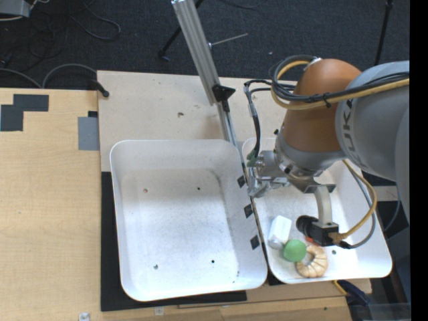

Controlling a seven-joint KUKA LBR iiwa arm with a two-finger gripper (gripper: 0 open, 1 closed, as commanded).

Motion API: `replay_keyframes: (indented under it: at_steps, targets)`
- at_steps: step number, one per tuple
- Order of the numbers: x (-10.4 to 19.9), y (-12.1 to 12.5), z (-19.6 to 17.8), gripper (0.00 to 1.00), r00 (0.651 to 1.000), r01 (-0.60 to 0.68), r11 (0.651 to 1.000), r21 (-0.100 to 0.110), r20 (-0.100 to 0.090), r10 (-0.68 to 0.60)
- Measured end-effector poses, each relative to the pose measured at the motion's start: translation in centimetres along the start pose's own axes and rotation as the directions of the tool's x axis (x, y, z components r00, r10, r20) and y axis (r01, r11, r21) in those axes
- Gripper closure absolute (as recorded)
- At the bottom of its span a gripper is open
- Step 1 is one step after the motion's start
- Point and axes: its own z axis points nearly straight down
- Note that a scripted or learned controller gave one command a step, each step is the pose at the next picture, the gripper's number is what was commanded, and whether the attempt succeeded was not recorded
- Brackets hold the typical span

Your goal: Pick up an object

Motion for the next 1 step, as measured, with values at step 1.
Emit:
replay_keyframes:
  at_steps: [1]
  targets:
    - [4.88,-1.25,-0.84,1.0,1.0,0.0,1.0,0.001,0.0,0.0]
